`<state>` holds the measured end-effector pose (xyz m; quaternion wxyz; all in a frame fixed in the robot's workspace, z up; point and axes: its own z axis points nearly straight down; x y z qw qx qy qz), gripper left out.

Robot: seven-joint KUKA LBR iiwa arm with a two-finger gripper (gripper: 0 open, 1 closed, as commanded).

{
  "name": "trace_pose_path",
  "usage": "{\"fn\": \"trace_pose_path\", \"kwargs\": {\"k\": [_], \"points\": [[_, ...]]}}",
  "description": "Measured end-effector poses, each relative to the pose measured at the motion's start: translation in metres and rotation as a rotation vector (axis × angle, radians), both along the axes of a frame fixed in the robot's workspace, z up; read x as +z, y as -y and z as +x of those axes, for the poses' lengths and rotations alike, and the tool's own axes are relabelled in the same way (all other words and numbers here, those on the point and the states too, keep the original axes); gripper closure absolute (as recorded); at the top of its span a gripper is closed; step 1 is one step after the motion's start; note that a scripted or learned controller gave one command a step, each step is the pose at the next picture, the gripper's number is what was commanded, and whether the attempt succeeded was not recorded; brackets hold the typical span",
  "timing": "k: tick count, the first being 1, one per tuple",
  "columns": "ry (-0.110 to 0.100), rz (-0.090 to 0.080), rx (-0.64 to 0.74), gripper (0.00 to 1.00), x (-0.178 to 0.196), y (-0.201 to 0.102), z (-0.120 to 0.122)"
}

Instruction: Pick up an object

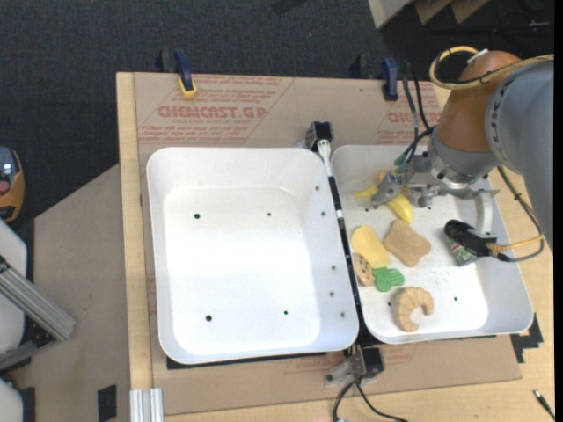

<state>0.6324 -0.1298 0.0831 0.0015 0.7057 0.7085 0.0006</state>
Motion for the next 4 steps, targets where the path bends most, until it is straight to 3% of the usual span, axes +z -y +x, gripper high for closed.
{"fn": "trace_pose_path", "kwargs": {"k": [1,2,3,4], "points": [[-0.001,0.0,-0.002,1.0,0.013,0.001,-0.002],[0.007,0.0,0.003,1.0,0.108,-0.057,0.037],[0.001,0.0,-0.005,1.0,0.113,-0.044,0.035],[-0.005,0.001,-0.003,1.0,0.11,-0.051,0.029]]}}
